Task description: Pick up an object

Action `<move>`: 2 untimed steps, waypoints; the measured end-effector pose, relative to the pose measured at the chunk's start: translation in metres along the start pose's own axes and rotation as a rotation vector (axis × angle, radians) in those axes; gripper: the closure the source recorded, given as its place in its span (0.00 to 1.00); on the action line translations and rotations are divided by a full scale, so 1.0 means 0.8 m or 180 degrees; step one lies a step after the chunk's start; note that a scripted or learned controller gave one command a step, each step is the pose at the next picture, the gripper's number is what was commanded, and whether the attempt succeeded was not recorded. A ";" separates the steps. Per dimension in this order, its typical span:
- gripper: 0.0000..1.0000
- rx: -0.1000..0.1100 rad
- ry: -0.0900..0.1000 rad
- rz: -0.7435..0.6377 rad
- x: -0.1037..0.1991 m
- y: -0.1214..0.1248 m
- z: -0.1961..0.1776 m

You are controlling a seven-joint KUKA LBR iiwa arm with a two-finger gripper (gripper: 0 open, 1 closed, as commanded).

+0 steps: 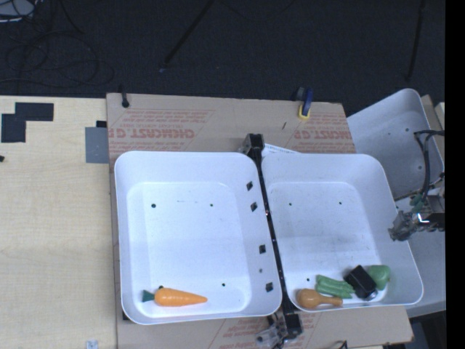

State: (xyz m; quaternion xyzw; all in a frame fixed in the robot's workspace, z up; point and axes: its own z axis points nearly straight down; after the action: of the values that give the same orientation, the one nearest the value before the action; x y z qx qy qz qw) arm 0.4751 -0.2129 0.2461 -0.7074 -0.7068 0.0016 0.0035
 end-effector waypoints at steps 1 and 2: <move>1.00 -0.0027 -0.0006 -0.0017 0.068 0.001 -0.067; 1.00 -0.0025 -0.0006 -0.0018 0.117 0.001 -0.094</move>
State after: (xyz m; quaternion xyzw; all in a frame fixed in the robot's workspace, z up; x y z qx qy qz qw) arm 0.4766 -0.1193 0.3216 -0.7054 -0.7088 -0.0006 0.0001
